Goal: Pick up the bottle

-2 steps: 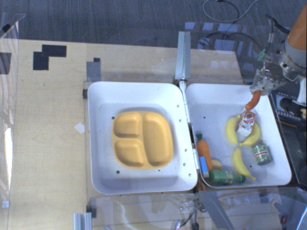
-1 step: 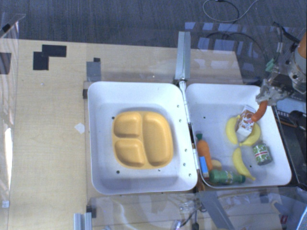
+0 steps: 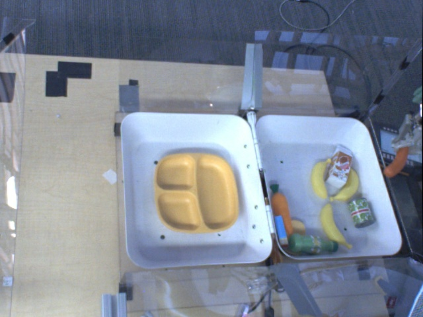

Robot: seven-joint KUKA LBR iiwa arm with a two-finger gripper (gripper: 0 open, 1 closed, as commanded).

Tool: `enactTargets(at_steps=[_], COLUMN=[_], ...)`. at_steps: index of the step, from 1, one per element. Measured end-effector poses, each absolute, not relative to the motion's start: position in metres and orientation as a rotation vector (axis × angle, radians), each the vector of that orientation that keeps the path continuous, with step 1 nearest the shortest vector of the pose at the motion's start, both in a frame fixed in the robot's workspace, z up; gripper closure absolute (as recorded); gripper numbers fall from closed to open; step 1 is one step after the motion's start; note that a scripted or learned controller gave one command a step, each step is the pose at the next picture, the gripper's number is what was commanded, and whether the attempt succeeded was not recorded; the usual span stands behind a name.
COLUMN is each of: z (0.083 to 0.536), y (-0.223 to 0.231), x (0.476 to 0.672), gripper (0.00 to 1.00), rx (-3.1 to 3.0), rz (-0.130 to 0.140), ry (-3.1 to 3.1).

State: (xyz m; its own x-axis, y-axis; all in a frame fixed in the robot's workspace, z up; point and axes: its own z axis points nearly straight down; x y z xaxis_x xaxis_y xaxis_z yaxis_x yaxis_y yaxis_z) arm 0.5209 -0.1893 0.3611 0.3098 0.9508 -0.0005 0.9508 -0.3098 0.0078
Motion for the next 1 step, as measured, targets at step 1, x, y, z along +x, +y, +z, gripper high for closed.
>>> enactTargets(at_steps=[1], z=[0.2188], y=[-0.1383], x=[0.4968], gripper=[1.00], rx=[2.559], rz=[0.003], ry=[1.820])
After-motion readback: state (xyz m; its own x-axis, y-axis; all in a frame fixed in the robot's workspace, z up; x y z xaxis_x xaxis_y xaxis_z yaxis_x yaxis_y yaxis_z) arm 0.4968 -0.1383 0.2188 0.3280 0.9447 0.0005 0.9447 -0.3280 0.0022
